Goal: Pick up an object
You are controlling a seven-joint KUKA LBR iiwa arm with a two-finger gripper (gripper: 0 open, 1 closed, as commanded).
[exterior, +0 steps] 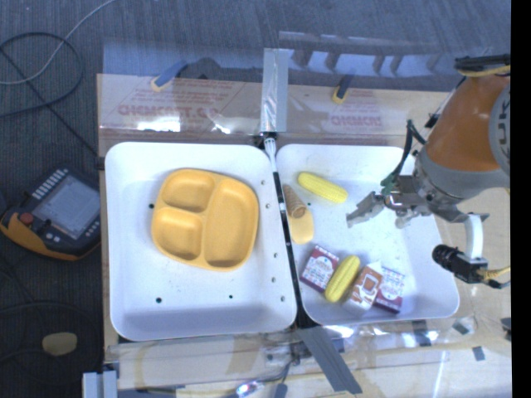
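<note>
hovering over the right bin (431, 247) with end effector (375, 208) spread wide and holding nothing, just right of the corn cob (323, 187), above a second corn cob (343, 278) lying on red packets (377, 288), yellow tray (204, 218) in left bin (133, 305).

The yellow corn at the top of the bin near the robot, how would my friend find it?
Look in the right white bin, the one the arm reaches over. Near its upper left, a yellow corn cob lies alone on bare white floor, left of the gripper. The other corn lies lower down, on top of the red-and-white packets.
</note>
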